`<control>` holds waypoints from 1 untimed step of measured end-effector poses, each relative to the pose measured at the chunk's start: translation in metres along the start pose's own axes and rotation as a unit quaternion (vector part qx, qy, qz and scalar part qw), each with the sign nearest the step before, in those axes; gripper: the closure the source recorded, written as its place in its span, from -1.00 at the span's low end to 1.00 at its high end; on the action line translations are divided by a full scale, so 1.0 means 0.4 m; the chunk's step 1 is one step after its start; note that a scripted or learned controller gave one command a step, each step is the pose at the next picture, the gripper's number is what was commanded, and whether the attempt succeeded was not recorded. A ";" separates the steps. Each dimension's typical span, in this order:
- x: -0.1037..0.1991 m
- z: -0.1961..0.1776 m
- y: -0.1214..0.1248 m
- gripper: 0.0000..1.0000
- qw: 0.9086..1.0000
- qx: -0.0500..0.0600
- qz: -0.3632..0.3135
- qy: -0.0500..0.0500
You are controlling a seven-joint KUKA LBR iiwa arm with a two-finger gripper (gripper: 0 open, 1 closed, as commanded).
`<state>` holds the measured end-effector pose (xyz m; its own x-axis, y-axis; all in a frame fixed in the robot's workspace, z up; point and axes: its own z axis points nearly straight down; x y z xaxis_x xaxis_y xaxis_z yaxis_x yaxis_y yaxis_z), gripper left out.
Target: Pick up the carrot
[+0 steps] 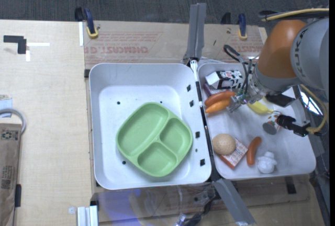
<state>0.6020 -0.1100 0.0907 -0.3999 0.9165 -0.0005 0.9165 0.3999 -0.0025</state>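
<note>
Worktop (47, 115): pale wood, on which two shallow white bins are set side by side.

Left bin (104, 94): a green divided plate (153, 139) with three compartments is held, lying askew near the middle.

Right bin (293, 159): several small items are held.
- Carrot (219, 102): orange, lying flat near the bin's left wall in the upper half, its length running roughly left to right and slightly tilted. An orange piece is seen just above it, almost touching.
- Black-and-white patterned carton (226, 79): placed just above the carrot, at the bin's far end.
- Banana (259, 108): yellow, partly covered by the arm, to the right of the carrot.
- Round tan bun-like item (223, 143): set on a small orange-edged packet in the lower left part.
- Sausage (253, 149): reddish, upright in the view, right of the bun.
- White crumpled item (266, 163): at the lower right.

End effector (236, 103): positioned low over the right bin, just beside the carrot's right end. Whether the carrot is touched cannot be told, and the state of the end effector cannot be told at this size.
</note>
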 end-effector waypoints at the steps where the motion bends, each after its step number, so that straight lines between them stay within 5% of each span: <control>1: 0.072 -0.253 0.155 1.00 0.987 -0.001 0.159 -0.001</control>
<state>0.6475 -0.0587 0.1918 -0.0928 0.9957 -0.0022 0.9957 0.0928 -0.0001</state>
